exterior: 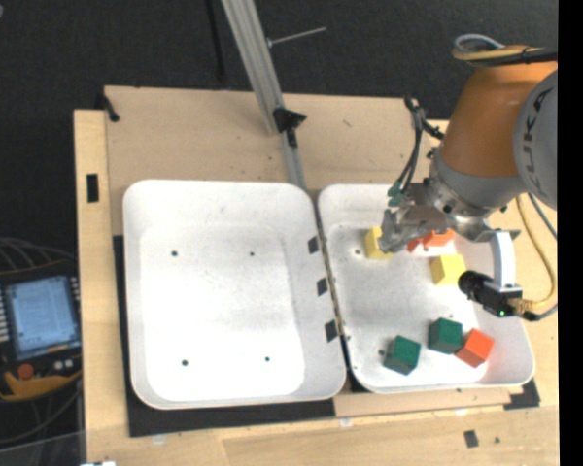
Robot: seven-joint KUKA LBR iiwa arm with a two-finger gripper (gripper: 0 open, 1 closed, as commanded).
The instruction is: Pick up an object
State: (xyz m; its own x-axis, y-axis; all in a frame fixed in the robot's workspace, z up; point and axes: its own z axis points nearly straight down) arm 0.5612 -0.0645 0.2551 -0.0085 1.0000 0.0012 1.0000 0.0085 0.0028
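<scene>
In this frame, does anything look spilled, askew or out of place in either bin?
Nothing stands out. The blocks all lie inside the right bin: two green, two yellow and an orange one. The pincer hangs beside a yellow block.

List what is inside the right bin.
The right bin holds two yellow blocks, two green blocks and an orange block. The gripper partly covers another orange piece.

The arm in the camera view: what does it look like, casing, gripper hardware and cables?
The arm has a wide orange band over a grey wrist section, with dark lettering on pale casing at the right. Thin dark cables run down its left side. The metal gripper is grey, and a black module with a green light hangs beside it.
</scene>
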